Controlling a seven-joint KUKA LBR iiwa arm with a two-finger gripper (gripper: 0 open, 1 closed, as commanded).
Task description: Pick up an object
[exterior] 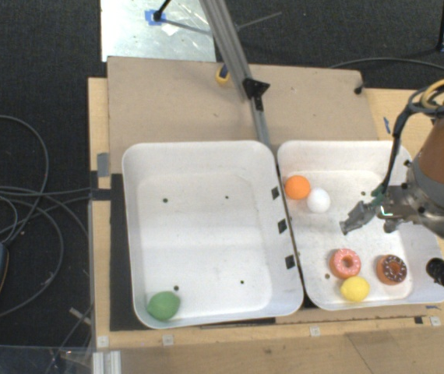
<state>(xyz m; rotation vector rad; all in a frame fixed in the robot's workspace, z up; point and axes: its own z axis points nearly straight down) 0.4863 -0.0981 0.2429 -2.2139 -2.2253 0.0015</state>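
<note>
Approach phase: gripper (356, 221) over the right bin (362, 153), nothing between the fingers. Jaw spacing: cannot tell at this resolution. Nearest candidates: white ball (318, 201) up and left of the fingertips, touching the orange ball (297, 187); pink-frosted doughnut (345, 262) below, near the yellow ball (354, 289) and chocolate doughnut (392, 269). Recommended: select the pink-frosted doughnut, centre over it, descend vertically, avoid nudging neighbours. Green ball (163, 305) in the left bin (199, 153), well apart.
</note>
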